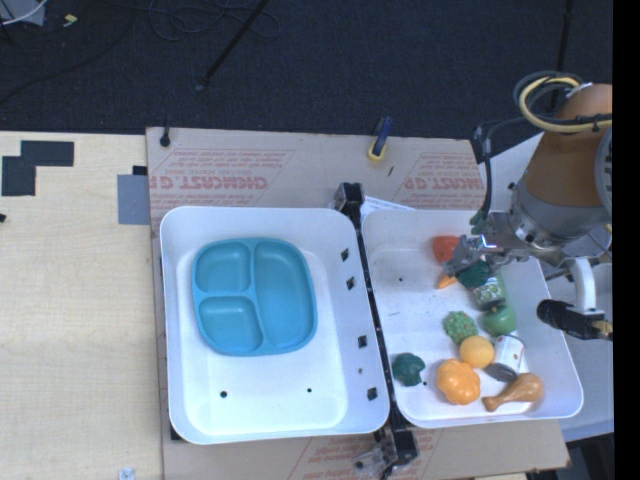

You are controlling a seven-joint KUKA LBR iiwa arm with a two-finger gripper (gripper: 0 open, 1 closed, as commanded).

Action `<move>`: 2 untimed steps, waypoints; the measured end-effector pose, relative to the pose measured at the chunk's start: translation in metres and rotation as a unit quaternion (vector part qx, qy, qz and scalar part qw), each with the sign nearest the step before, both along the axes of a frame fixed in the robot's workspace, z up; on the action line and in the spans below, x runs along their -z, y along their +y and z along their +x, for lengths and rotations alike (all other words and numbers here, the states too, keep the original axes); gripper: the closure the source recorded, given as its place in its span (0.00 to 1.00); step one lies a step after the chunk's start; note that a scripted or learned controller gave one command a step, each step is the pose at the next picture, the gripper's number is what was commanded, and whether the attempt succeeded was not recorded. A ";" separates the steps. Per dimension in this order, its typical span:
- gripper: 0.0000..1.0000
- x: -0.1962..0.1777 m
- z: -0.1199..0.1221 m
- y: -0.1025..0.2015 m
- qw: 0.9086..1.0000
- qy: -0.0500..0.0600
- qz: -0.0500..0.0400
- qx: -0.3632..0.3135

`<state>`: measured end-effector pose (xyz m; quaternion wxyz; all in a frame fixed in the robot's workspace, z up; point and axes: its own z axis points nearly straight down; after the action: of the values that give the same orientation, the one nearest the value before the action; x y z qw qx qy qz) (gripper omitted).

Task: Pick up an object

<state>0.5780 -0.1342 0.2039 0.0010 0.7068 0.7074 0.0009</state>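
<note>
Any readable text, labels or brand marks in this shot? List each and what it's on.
Red print on the brown cardboard sheet under the two white bins: two repeats of one word, seemingly upside down, too blurred to read reliably.
Small packet by the gripper: print too small to read.
Nothing else legible.

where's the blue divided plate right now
In the camera view the blue divided plate lies in the left white bin, toward its upper middle, across the divider from the right bin that holds the toy food.
</note>
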 end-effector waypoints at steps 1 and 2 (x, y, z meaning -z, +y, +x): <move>1.00 -0.025 0.000 -0.001 1.000 0.001 0.000 0.000; 1.00 -0.020 0.044 0.040 1.000 0.001 0.001 -0.001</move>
<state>0.6221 -0.0945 0.2236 -0.0002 0.7059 0.7083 0.0004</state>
